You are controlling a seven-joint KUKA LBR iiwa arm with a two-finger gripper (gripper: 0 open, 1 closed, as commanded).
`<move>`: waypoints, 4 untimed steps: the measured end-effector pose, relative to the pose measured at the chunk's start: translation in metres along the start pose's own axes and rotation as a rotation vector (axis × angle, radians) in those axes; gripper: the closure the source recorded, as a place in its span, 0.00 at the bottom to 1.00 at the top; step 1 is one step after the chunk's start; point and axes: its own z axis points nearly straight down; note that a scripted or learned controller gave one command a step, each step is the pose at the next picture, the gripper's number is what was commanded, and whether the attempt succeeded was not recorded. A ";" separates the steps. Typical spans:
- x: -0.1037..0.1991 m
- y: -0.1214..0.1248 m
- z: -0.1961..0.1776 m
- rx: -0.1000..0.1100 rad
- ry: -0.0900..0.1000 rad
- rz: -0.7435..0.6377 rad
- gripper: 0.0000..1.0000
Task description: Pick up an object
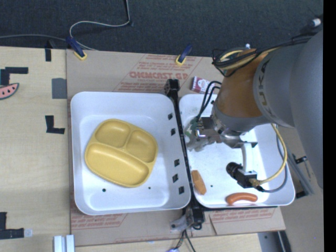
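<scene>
A: Item one, the bins?

B: Two shallow white bins side by side on the bench [31,156]. The left bin [84,193] fills the centre-left of the frame; the right bin [283,193] sits at centre-right, a black divider strip between them.

A: Contents, left bin?

B: One yellow compartment plate [122,151], three sections, lying flat at the bin's middle.

A: Contents, right bin?

B: One small orange-brown sausage piece [198,182] near the lower left corner, just beside the divider. One red-orange hot dog [242,198] along the lower edge, right of it and apart from it.

A: Your arm?

B: My arm [273,83] enters from the upper right, orange band above the wrist, and covers the upper half of the right bin. My gripper [197,135] is low over that bin's left side, near the divider, above the sausage piece in frame. I cannot tell whether it is open or closed, and I see nothing between it.
</scene>
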 end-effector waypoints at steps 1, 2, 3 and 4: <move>0.000 0.000 -0.009 0.001 0.001 -0.001 1.00; 0.001 0.001 -0.018 0.002 0.002 -0.003 1.00; 0.002 0.001 -0.028 0.003 0.004 -0.005 1.00; 0.003 0.001 -0.037 0.004 0.005 -0.007 1.00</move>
